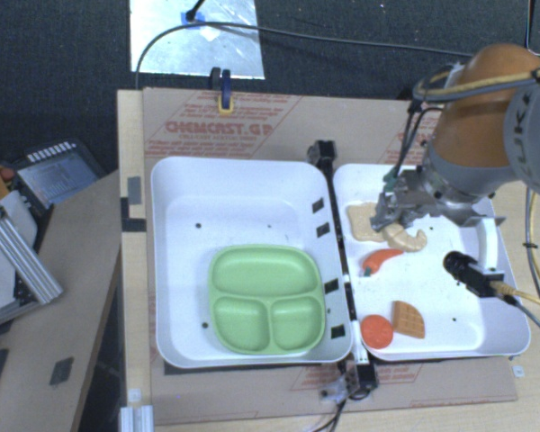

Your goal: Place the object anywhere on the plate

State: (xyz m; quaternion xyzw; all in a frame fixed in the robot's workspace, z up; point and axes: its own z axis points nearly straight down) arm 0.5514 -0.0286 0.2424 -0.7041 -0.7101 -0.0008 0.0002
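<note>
A green plate (266, 297) with three compartments lies in the left bin (189, 205). In the right bin (499, 331) lie a beige bread-like piece (364, 223), a pale curved piece (409, 239), an orange-red chili-shaped piece (381, 260), a red round piece (376, 330) and a tan waffle-like wedge (409, 319). My gripper (389, 218) hangs low over the right bin's upper left, right at the beige piece and the curved piece. The grey arm with its orange band (486, 106) reaches in from the right.
A black divider (333, 232) runs between the two bins. A black cylindrical part (468, 273) on a cable sticks into the right bin's right side. Cardboard lies under both bins. A clamp (223, 88) stands behind the left bin.
</note>
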